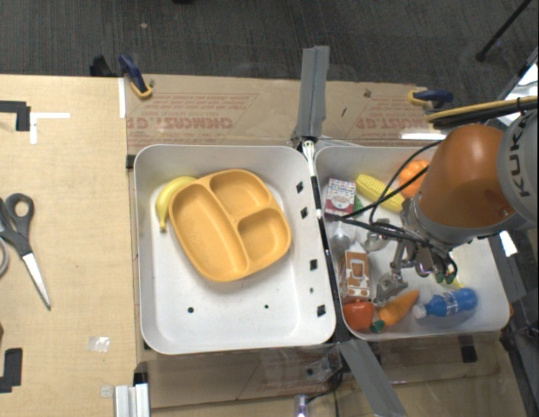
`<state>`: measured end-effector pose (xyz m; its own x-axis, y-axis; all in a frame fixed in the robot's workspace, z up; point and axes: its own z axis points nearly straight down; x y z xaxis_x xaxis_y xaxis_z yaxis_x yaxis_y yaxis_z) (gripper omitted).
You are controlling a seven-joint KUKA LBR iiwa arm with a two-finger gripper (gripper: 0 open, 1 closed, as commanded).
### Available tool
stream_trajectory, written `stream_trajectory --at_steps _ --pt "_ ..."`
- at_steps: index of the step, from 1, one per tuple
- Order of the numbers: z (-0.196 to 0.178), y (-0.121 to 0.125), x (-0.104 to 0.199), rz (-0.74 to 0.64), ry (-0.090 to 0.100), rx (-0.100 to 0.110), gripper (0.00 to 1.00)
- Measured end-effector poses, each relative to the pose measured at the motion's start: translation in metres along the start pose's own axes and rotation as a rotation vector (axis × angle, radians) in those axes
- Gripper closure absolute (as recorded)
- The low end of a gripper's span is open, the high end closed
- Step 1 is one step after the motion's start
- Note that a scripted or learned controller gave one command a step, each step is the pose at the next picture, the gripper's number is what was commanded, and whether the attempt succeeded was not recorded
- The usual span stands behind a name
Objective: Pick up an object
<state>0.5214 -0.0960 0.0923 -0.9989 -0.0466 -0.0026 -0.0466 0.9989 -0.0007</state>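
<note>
My gripper (pixel 402 276) hangs low inside the right bin (pixel 487 320), under the arm's orange band (pixel 461 181). It sits just above an orange carrot (pixel 398 307) and right of a brown snack packet (pixel 356 273). A red tomato (pixel 357 316) lies at the bin's front left, and a blue bottle (pixel 449 303) lies to the gripper's front right. A small red-and-white carton (pixel 341 195), a yellow corn cob (pixel 380 190) and an orange item (pixel 414 171) lie at the back. Nothing is visibly held.
The left bin (pixel 217 320) holds a yellow divided plate (pixel 230 224) with a banana (pixel 169 196) against its left rim. Scissors (pixel 24 246) lie on the bench at far left. A grey divider bar (pixel 313 94) stands between the bins at the back.
</note>
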Motion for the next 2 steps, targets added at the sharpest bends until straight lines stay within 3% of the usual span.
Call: stream_trajectory --at_steps 1,2 --pt "-0.001 -0.023 -0.058 0.162 -0.003 0.000 0.00" --pt "0.004 -0.035 -0.125 0.369 0.035 0.001 0.00"
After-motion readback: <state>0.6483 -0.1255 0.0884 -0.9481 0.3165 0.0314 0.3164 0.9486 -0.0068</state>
